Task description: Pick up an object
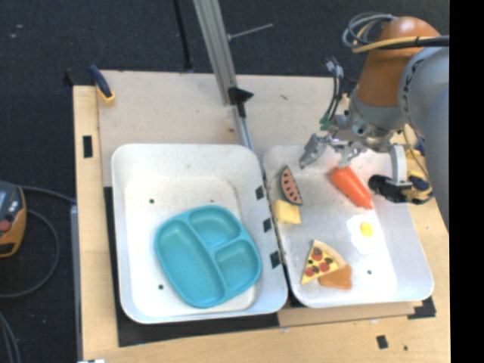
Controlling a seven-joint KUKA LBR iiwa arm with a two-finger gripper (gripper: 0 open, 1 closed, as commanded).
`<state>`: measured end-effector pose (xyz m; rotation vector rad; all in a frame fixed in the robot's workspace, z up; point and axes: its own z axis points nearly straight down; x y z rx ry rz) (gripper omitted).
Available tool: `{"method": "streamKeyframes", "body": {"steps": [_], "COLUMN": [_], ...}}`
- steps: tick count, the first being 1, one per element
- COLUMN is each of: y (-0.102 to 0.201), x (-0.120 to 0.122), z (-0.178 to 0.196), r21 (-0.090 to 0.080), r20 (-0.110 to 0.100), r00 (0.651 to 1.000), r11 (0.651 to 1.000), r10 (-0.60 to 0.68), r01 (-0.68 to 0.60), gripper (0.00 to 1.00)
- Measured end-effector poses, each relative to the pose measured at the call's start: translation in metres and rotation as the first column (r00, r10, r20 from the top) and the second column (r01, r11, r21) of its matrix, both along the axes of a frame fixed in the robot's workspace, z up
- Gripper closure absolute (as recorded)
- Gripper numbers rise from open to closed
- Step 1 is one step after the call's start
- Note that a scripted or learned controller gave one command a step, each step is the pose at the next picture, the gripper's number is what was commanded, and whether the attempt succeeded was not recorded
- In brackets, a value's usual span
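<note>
- Tool [330,151] hangs over the far part of the right bin [404,278], below the grey arm [423,74] with its orange band. Two fingers are spread apart with nothing between them: released, holding nothing.
- Closest candidate, in my judgement, is the carrot [352,187]. It lies in the right bin just near-right of the tool, close beside it but apart from the fingers.
- Carrot's long axis runs diagonally, from far-left to near-right. The far-left end sits nearest the tool; I cannot tell which end is the tip.
- Coming move turns on this: the tool must shift a little right and nearward, then descend with its fingers set across that diagonal, not along it.
- Other things in the right bin: watermelon slice [290,185] near-left of the tool by the bin's left wall, yellow piece [287,213] just below it, fried egg [363,233], pizza slice [324,263] at the near side.
- Left bin [136,165] holds a blue divided plate [209,255], well apart from the tool.
- Risk, as a judgement: a carrot gripped off-centre may pivot out.
</note>
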<state>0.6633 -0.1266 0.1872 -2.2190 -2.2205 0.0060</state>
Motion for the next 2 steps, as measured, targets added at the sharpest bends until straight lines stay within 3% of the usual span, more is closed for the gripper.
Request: {"method": "streamKeyframes", "body": {"steps": [1,2], "y": [-0.005,-0.006], "x": [0.003,0.005], "z": [-0.062,-0.046], "r21": [-0.001,-0.002], "r20": [0.001,0.009], "r00": [1.0,1.0], "r11": [1.0,1.0], "r10": [-0.001,-0.002], "r01": [0.001,0.002], "gripper": [0.0,1.0]}}
